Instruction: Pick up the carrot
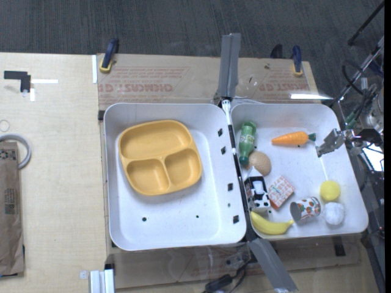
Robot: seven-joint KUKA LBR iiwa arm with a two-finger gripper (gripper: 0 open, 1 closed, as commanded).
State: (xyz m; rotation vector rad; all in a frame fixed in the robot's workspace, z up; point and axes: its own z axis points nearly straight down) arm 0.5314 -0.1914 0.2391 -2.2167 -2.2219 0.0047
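Carrot [292, 139] sits in the right bin [357, 182], upper part, lying roughly flat, orange body pointing left, green top toward the right wall. Nothing on it, nothing touching it that we can see.

Gripper [325, 148] is just beside the green end, at the bin's right edge, slightly lower in the view. We read the two fingers as spread, with nothing between them, but it's small and partly lost against the clutter of the arm, so take that as probable. We can't tell its height over the bin floor from this angle.

Near neighbours: green bottle [246, 140] to the carrot's left by the divider, a tan rounded thing [261, 162] just below the bottle. Further down: black-and-white cow toy [259, 194], small red-patterned box [281, 192], a tipped cup [305, 209], yellow ball [330, 190], white ball [334, 213], banana [270, 226] at the bottom edge. All well apart from the carrot, so we have a clean approach.

Left bin [165, 231] holds a yellow divided plate [160, 156]; not relevant to the pick.

Status as we judge it: nothing done yet. Carrot is on the bin floor, not grasped. Left to do: shift the gripper over the carrot's body, line the fingers across its narrow width, descend, close, lift. Risk: grabbing the leafy tip instead of the body, it may slip.
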